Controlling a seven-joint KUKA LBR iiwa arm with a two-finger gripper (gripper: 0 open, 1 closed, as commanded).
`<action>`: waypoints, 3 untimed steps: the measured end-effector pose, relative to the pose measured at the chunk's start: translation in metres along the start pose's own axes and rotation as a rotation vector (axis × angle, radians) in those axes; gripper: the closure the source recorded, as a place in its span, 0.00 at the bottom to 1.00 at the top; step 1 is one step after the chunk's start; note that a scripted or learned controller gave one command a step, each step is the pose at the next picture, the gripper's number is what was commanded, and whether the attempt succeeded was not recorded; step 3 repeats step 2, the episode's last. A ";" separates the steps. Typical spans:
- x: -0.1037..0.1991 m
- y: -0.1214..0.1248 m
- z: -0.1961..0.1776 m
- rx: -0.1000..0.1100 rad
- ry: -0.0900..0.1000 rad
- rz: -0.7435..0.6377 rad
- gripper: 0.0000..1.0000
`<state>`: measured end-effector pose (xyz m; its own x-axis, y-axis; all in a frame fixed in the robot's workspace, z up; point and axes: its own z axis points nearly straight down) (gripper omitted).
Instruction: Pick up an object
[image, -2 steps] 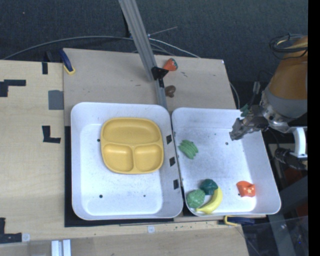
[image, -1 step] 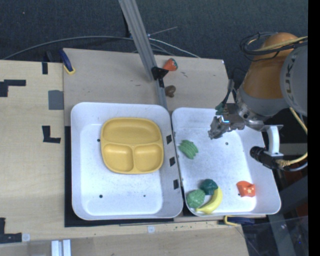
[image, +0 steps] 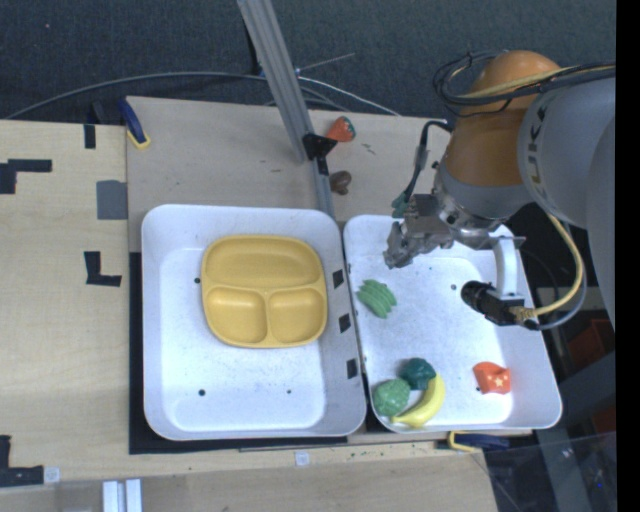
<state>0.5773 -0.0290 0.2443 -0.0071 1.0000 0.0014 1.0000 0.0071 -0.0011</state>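
My gripper (image: 397, 256) hangs over the back left part of the right bin (image: 520, 415), just above and to the right of a light green ridged toy (image: 377, 297). I see nothing between its fingers. At the bin's front lie a yellow banana (image: 430, 404), a green leafy toy (image: 391, 397) and a dark teal piece (image: 418, 372), bunched together. A small orange-red toy (image: 491, 377) sits at the front right.
The left bin (image: 160, 400) holds a yellow divided plate (image: 265, 289). A grey pole (image: 283, 80) rises behind the bins, with an orange clip (image: 341, 128) and a brown knob (image: 341, 182) beside it. A black cable connector (image: 485, 299) hangs over the right bin.
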 end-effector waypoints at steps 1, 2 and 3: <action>0.057 0.002 0.014 0.003 0.000 0.000 1.00; 0.117 0.004 0.022 0.002 0.000 -0.001 1.00; 0.117 0.004 0.022 0.002 0.000 -0.001 1.00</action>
